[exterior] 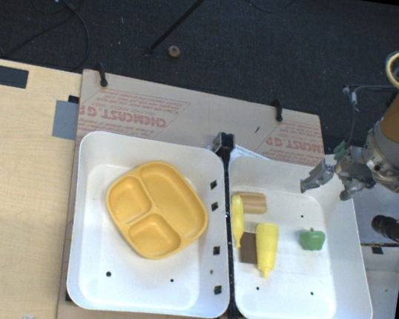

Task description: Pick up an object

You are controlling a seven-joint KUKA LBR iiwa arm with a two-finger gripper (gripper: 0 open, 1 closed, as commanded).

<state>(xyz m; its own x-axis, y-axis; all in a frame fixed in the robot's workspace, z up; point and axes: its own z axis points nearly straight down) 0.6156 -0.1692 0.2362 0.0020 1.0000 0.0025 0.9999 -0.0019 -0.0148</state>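
Yellow bottle [266, 248], brown block [248, 248], green pepper [312, 240] apart

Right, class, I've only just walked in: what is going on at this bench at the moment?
A robot arm reaches in from the right, its gripper open above the far edge of the right bin and holding nothing. In that bin lie a green pepper, a yellow bottle, a banana, a tan roll and a brown block. The left bin holds a yellow divided plate. Nothing has been picked up yet.

Yellow divided plate [156, 209], yellow bottle [266, 248], green pepper [312, 240], tan roll [252, 202], brown block [248, 248], white bins [87, 250].
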